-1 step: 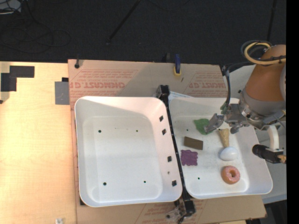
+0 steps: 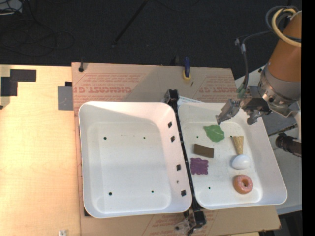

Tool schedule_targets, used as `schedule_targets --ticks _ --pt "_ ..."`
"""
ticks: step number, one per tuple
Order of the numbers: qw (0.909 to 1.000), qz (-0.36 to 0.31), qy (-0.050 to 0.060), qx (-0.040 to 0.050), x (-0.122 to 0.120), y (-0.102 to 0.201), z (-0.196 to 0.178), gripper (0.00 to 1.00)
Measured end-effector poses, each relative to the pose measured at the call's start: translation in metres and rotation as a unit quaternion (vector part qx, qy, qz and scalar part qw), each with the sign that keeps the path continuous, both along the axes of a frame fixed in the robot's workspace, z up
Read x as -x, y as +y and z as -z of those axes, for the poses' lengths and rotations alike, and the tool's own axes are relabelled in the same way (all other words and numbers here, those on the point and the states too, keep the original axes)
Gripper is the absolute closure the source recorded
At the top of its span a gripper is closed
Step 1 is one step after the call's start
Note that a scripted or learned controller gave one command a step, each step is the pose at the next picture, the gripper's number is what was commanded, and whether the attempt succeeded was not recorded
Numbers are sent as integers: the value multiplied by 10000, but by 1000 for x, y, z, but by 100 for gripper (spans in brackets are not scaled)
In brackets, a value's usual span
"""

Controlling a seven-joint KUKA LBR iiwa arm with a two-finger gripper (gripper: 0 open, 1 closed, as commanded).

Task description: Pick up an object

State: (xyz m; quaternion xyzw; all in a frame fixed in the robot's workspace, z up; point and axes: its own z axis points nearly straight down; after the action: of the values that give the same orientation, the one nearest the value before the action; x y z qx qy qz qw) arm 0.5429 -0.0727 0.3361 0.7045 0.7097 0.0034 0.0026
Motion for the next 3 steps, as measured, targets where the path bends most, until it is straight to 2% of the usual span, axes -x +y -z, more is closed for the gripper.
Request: schedule_targets --ticks 1,2,3 --pt "10000 -19 23 -5 -10 98 -55 0" --pt "10000 14 72 9 -9 93 -61 100" --pt "9999 65 93 10 30 35 13 100"
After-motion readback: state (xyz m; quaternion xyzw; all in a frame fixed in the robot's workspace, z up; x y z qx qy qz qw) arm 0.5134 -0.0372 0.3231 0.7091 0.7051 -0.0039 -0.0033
